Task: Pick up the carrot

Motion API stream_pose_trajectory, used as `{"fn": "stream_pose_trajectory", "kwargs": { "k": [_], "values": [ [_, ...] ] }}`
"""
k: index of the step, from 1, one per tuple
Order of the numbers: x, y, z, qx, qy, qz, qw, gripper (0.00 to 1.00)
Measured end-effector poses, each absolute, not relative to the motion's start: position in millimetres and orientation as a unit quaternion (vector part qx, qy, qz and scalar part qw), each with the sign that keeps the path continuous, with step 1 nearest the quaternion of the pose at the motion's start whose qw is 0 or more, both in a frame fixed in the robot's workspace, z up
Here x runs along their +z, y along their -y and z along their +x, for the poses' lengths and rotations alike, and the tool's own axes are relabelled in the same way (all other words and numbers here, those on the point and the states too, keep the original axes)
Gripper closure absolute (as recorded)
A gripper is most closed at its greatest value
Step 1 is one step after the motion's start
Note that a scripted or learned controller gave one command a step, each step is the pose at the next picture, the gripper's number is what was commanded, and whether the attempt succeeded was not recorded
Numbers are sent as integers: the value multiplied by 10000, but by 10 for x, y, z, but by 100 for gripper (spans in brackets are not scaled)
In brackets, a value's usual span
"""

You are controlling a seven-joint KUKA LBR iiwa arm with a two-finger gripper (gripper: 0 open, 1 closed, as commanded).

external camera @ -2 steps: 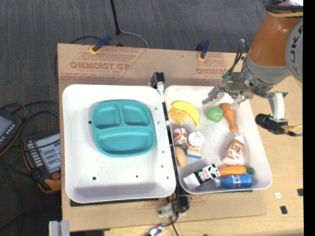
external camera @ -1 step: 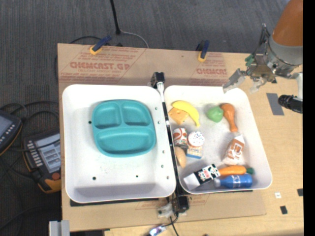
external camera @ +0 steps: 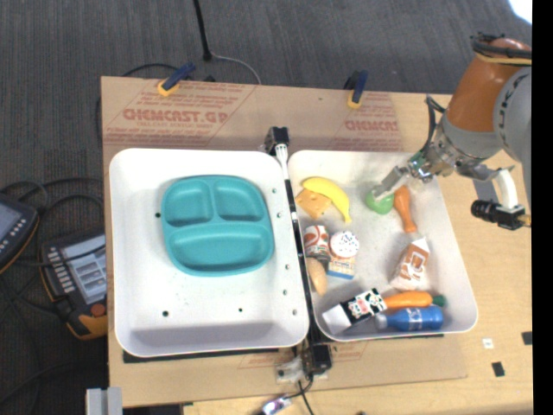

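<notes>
Teal tray [external camera: 218, 225] in left bin [external camera: 130, 258]; clutter in right bin [external camera: 456, 266].
Carrot [external camera: 404, 209] lying at right bin's far side, beside green piece [external camera: 378, 201]; gripper [external camera: 399, 178] just above, grip state unclear.

Arm [external camera: 497, 102]: cut off by the right edge above the orange band.
Gripper [external camera: 389, 182]: fingers too small and blurred to read.
Carrot [external camera: 413, 300]: leafy end partly behind the blue bottle [external camera: 415, 319].
Handheld controller [external camera: 13, 223]: cut off by the left edge.
Small carton [external camera: 342, 256]: label too small to read.
</notes>
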State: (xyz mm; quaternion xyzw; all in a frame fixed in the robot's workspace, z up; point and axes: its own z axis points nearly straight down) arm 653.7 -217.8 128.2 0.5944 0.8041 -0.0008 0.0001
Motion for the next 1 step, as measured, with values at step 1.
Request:
{"fn": "stream_pose_trajectory", "kwargs": {
  "k": [1],
  "values": [
    [942,2200,6558,22,-8572,5149,-79,0]
  ]
}}
